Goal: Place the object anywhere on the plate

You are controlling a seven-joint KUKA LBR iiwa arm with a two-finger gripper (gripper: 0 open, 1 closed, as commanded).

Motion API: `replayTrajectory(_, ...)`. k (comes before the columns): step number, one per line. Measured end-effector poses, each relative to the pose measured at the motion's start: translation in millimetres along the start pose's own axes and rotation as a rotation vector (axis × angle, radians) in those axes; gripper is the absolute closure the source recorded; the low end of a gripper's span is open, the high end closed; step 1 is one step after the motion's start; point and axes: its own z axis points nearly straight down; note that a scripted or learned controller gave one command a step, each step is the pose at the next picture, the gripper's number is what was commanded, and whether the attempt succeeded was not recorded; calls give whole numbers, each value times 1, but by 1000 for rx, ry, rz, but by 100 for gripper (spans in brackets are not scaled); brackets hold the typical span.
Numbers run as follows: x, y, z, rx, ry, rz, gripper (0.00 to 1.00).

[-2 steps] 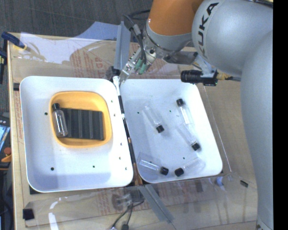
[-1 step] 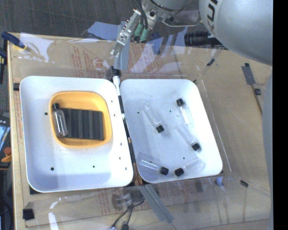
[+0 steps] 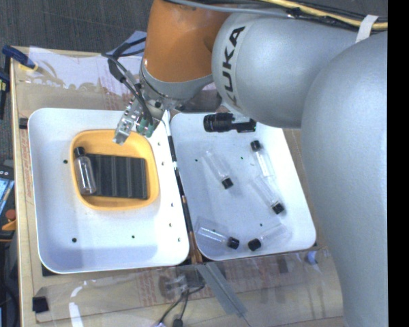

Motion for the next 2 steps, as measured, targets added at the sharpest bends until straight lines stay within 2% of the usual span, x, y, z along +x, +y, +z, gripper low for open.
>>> replayTrajectory(1,-25,15,-15,-3,-6,-103,100)
replayTrajectory(2,-25,15,-15,-3,-6,-103,0)
